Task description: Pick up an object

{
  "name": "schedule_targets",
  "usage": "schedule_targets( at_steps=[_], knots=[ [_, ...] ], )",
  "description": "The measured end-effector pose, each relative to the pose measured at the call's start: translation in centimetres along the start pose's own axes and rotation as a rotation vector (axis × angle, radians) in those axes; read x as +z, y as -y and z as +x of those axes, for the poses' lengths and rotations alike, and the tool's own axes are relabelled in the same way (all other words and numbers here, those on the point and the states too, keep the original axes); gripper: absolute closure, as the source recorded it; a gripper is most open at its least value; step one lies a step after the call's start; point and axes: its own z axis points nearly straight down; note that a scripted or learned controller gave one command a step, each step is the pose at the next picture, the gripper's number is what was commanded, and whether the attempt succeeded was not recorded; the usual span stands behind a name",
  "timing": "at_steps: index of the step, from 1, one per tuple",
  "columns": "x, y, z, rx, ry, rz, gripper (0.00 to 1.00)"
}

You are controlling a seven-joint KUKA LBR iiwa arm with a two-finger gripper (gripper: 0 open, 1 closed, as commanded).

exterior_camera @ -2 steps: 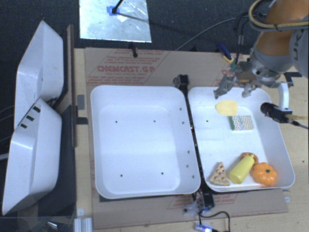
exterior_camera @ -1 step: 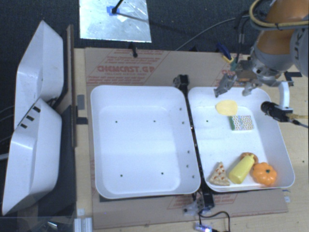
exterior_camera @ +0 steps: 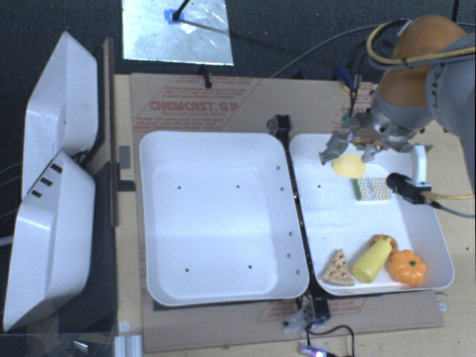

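Claw point(exterior_camera: 348, 149) looks spread open right over the pale yellow thing point(exterior_camera: 348, 166) in the right bin point(exterior_camera: 316, 199), nothing grabbed yet, so the pickup's undone.

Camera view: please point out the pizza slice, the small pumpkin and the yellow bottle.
pizza slice point(exterior_camera: 338, 268), camera view, on its middle.
small pumpkin point(exterior_camera: 407, 267), camera view, on its orange body.
yellow bottle point(exterior_camera: 371, 261), camera view, on its body.

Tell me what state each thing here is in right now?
Gripper: fingers spread, low over the pale yellow object, not gripping it.
Patterned block: lying flat in the right bin.
Pizza slice: flat.
Yellow bottle: on its side.
Orange pumpkin: upright.
Left bin: resting level.
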Motion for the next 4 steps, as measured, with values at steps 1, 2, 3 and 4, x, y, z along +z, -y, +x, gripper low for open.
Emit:
schedule_targets(
  at_steps=[1,2,3,4],
  knots=[
    [4.6,-0.6,-0.3,0.0,0.0,-0.001,0.0],
    [9.4,0.3,-0.7,0.0,0.0,-0.001,0.0],
    [8.1,0.1,-0.7,0.0,0.0,-0.007,1.0],
    [3.7,0.3,-0.3,-0.001,0.001,-0.008,1.0]
  ],
)
